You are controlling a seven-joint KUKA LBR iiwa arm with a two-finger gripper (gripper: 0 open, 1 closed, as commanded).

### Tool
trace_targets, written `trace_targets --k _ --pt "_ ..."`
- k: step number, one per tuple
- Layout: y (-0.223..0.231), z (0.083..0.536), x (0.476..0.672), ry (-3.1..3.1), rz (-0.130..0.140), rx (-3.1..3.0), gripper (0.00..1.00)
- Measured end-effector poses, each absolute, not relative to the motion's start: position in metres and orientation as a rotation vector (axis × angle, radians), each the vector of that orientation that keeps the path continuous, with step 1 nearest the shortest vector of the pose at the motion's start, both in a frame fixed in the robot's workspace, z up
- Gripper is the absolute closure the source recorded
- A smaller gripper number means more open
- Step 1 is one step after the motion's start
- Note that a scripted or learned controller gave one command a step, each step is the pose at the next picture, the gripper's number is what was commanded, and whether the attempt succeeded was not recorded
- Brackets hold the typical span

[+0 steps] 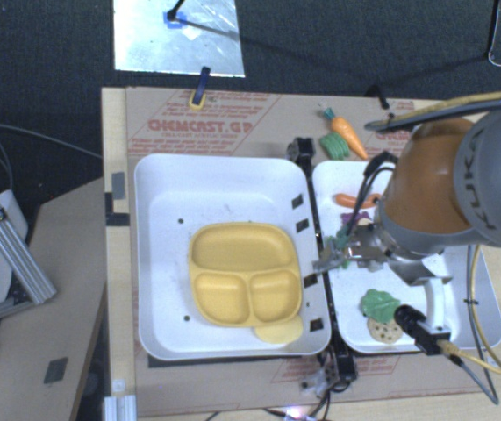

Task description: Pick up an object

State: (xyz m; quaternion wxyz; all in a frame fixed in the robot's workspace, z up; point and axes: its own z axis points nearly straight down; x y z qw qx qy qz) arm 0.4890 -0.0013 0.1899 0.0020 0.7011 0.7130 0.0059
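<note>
My gripper (331,260) hangs low at the left edge of the right bin (487,323), close to the divider between the two bins. The grey arm with its orange band (425,182) covers much of that bin. A green leafy toy (378,303) and a round brown cookie (382,329) lie in the right bin's front part, just right of and below the gripper. An orange piece (354,200) lies at the bin's back, partly hidden by cables. A small purple and green item (347,229) peeks out beside the wrist.
The left bin (171,191) holds a yellow divided tray (245,272) with a pale yellow piece (278,331) under its front edge. A toy carrot (348,131) and a green toy (334,146) lie on the cardboard behind the right bin.
</note>
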Motion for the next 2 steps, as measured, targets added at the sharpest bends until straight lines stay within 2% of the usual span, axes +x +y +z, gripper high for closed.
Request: trace_targets --k 1,2 --pt "-0.105 0.118 0.53 2.212 -0.005 2.226 0.0" --pt "-0.126 0.082 0.484 2.221 -0.003 2.227 0.0"
